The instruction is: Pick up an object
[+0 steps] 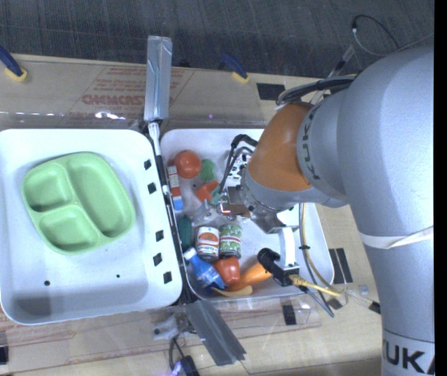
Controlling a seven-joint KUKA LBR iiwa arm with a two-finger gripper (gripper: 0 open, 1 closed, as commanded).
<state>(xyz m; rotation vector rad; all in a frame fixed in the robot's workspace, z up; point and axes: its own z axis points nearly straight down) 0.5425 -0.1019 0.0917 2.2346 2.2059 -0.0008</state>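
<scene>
Grey arm at right of the frame shows letters "KUKA" on its side. Its gripper is low in the right bin, above two small labelled jars; whether it is open I cannot tell. Cardboard at upper left has red print, not readable. The left bin holds a green divided tray.

Even overhead lighting, moderately bright. Glare whitens the shallow white plastic left bin toward nine o'clock. Soft shadows under objects. Overall focus slightly soft, grainy.
</scene>
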